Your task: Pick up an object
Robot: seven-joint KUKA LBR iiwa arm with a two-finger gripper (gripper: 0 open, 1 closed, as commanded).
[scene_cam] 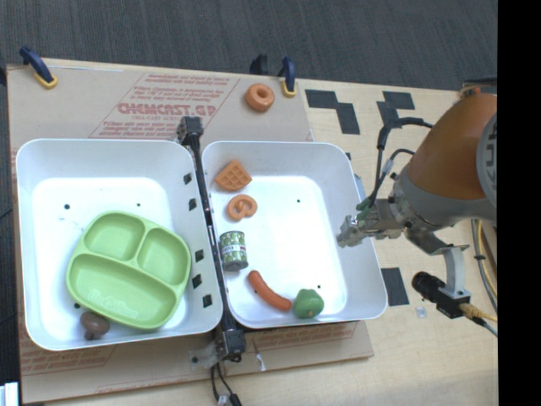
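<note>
Reaching in from three o'clock, the grey arm with its orange band (452, 146) carries the two-finger gripper (348, 231) over the right rim of the right-hand shallow white bin (359, 184). Whether its fingers are released or clenched cannot be told from this slant; nothing shows between them.

Inside that bin, toward its nine o'clock side, lie an orange waffle-shaped toy (232, 177), an orange pretzel-shaped toy (242, 206) just below it, and a small green-labelled can (232, 249). Toward six o'clock rest an orange-red sausage-shaped toy (269, 291) and, touching its end, a green round vegetable toy (308, 303).

Left-hand white bin (34, 167) holds a light green three-compartment plate (128, 268), with a small brown lump (95, 325) at its seven o'clock edge. An orange doughnut-shaped ring (260, 97) sits on the printed cardboard (161, 108) beyond the bins, at twelve o'clock.
</note>
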